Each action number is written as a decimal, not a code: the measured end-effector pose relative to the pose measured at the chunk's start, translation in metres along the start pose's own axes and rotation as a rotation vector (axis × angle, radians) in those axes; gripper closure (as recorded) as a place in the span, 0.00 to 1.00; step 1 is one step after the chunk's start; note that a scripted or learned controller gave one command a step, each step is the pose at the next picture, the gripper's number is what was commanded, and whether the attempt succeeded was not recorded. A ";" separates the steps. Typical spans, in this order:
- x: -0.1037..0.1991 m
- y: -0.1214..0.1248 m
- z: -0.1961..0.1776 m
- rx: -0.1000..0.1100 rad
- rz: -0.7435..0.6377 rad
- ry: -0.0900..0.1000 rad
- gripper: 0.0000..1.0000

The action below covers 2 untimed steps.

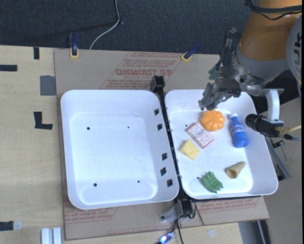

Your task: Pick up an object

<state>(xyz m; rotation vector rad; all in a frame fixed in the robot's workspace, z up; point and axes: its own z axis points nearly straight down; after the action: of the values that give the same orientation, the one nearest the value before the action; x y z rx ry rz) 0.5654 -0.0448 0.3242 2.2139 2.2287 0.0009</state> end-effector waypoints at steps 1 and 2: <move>0.016 0.008 -0.022 0.000 0.003 0.000 1.00; 0.015 -0.086 0.025 0.012 0.008 0.001 1.00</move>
<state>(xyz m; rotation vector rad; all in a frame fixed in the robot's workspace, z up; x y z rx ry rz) 0.4791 -0.0304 0.2987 2.2297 2.2260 -0.0120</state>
